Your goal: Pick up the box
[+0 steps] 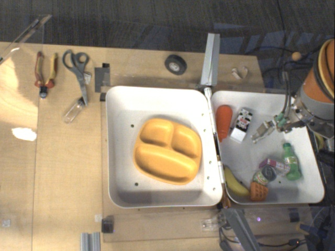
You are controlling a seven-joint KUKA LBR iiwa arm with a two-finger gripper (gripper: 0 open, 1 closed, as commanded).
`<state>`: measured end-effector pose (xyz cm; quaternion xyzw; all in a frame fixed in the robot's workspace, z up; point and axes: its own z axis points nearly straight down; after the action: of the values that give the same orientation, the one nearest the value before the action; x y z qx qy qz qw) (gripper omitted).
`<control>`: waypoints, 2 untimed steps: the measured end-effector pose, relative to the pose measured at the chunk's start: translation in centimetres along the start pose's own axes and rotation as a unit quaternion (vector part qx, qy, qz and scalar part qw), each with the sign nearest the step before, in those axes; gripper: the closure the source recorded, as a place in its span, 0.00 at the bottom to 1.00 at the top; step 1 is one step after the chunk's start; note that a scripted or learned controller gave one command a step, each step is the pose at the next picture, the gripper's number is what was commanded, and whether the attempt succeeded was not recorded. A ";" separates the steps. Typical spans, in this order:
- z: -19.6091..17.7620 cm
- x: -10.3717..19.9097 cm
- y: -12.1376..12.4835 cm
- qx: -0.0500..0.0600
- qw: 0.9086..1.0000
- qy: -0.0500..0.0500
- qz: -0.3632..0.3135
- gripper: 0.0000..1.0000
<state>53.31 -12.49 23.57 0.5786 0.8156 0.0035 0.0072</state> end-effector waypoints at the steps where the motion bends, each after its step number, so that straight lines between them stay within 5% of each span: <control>1: 3.7 -3.4 -1.7 0.004 0.999 0.002 -0.039 0.00; 2: 14.5 -4.8 -4.4 0.002 0.996 0.001 -0.091 0.00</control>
<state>50.98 -18.50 9.00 0.5020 0.8648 0.0016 0.0055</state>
